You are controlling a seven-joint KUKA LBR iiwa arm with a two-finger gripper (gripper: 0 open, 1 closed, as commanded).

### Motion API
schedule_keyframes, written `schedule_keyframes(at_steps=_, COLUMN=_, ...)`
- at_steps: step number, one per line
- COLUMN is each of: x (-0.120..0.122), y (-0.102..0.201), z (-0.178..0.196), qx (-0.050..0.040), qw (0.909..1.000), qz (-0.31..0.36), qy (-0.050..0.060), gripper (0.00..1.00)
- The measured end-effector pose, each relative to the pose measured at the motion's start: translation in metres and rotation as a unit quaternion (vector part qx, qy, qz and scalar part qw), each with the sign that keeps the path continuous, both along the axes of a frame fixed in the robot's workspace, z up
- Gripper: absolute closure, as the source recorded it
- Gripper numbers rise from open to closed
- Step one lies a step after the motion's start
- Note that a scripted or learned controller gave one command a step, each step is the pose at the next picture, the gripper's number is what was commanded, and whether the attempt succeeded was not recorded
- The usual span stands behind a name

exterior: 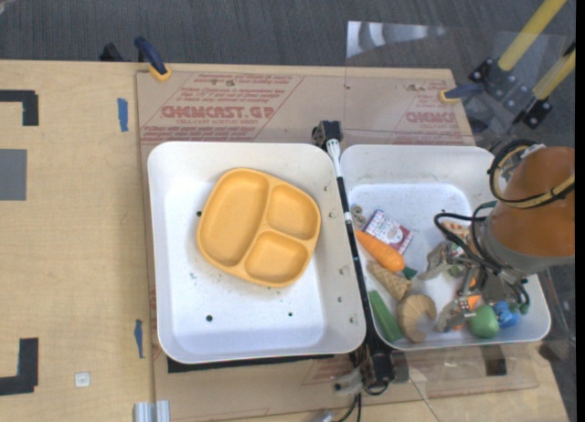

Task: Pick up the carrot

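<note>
The carrot (pixel 381 251) lies on the floor of the right bin (pixel 416 163), to the picture-left of the end effector (pixel 468 294) and a little farther up the frame from it. Its long axis runs on a slant: the narrow orange tip points up-left toward the wall between the two bins, while the thicker end, with a scrap of green at it, points down-right toward the end effector. So the near end of the carrot is the thick one, and the end effector would have to travel leftward and slightly away from the camera to stand over the carrot's middle.

The end effector hangs low over the right part of that bin, among cables and dark metal parts beneath the orange band of the arm (pixel 539 201). How far apart it stands cannot be made out in the clutter, and nothing can be seen gripped in it.

Close neighbours matter for the approach. A small red-and-white packet (pixel 385 227) sits just beyond the carrot, near touching it. A pale tan piece (pixel 388 278) lies just on the near side, and a green vegetable (pixel 385 315) lies farther toward the bin's front edge. A grip across the carrot's short width, square to that slanted axis, looks the likeliest way to take it without catching the packet.
</note>
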State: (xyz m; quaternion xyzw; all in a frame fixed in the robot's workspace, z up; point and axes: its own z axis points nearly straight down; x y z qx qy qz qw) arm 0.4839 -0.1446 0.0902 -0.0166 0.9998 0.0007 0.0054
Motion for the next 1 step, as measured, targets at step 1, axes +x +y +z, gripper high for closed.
schedule_keyframes(at_steps=1, x=0.0046, y=-0.0002, z=0.0131, qx=-0.0016, qw=1.0000, qz=0.000, qy=-0.008, gripper=1.00)
